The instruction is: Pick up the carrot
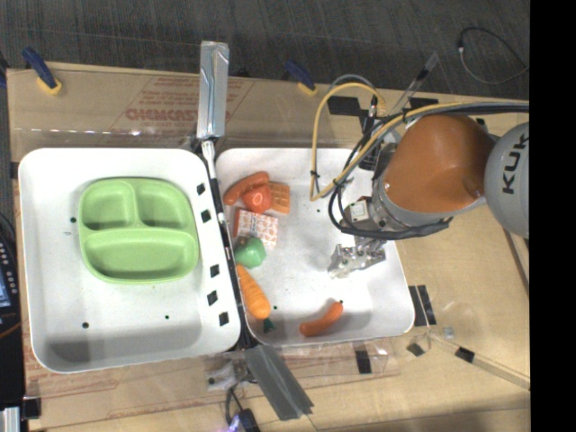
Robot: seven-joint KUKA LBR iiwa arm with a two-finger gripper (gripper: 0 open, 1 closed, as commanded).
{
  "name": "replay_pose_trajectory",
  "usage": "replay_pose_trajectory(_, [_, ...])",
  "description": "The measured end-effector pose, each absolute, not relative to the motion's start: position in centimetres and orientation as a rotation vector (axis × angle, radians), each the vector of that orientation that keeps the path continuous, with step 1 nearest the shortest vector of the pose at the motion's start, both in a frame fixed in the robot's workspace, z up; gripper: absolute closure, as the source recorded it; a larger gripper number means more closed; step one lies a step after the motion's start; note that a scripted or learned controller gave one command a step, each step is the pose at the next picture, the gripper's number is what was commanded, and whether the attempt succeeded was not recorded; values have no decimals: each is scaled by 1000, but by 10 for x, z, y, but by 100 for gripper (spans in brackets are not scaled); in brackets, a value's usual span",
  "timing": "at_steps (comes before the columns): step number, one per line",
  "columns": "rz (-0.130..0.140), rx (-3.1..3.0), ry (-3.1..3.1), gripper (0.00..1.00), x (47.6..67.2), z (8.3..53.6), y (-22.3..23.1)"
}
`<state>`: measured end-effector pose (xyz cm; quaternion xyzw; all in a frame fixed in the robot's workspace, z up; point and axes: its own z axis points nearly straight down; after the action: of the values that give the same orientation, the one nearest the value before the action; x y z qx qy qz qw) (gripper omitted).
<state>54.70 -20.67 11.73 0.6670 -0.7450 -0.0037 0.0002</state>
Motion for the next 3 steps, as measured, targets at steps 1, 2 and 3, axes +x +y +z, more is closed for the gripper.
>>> replay_pose_trajectory(1, [1,2513,-1887,100,557,234,-210])
replay_pose_trajectory(2, [-2,2780,-1469,100,580,229,-160])
replay_pose_trajectory(3, [0,2936,-1127,100,582,239,-193])
